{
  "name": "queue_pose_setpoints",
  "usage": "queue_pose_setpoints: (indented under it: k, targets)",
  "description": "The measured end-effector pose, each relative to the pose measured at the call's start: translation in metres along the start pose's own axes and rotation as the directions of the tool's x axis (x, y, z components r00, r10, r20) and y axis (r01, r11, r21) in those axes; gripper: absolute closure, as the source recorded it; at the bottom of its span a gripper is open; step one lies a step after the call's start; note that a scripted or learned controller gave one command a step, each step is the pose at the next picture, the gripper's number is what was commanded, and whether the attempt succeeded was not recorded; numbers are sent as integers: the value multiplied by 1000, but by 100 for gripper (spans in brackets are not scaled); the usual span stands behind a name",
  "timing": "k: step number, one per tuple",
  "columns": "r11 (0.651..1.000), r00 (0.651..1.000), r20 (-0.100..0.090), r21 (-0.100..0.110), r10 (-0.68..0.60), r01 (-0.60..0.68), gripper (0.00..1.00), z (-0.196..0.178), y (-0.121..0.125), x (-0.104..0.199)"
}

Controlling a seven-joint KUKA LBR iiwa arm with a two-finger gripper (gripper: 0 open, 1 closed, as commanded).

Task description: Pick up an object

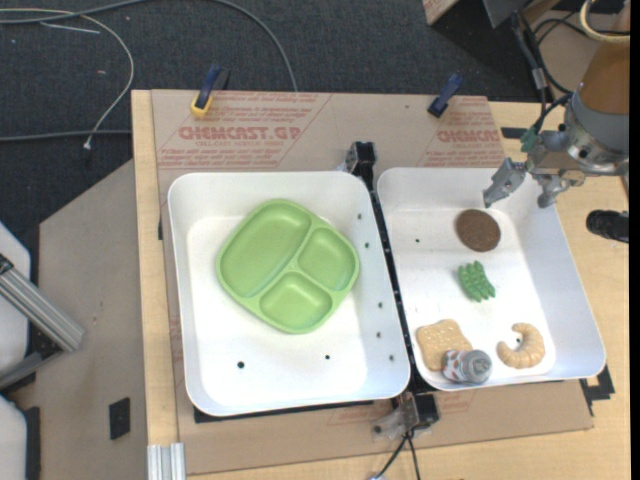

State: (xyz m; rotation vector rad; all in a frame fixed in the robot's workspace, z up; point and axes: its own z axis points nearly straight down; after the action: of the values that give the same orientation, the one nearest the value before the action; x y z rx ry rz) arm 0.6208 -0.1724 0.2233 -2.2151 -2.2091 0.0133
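Looking down from above the bench, I saw two shallow white bins sitting side by side on a brown board. The left bin [200,368] held a light green divided plate [288,265], lying flat near its middle with three compartments showing. The right bin [575,298] held the small things: a round brown disc [479,230] toward the far end, a little green ridged piece [477,280] just nearer than that, and along the near edge a tan cracker-like square [438,340], a small grey and red can [467,366] lying touching it, and a curled tan pastry shape [524,346] off to the right of those. The arm [605,88] came in from the right, its orange band above the grey wrist, and the gripper [525,184] hung over the far right part of the right bin. Its two fingers stood spread apart, pointing down, with nothing between them. The brown disc lay just beside the left fingertip [497,190], slightly nearer to me, and was not touched by it. Two blue clamps [209,86] pinned the board's far edge, and cables [120,28] trailed across the dark floor beyond.
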Motion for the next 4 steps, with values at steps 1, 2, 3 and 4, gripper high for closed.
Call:
queue_pose_setpoints:
  k: [1, 2, 3, 4]
  targets:
    - [1000, 1000, 3, -15, -3, 3, 0, -9, 3, 1]
    - [1000, 1000, 1, -8, -4, 4, 0, 50, 3, 10]
    - [1000, 1000, 1, -10, -5, 5, 0, 112, 9, 12]
    - [1000, 1000, 3, -14, -5, 5, 0, 138, 10, 13]
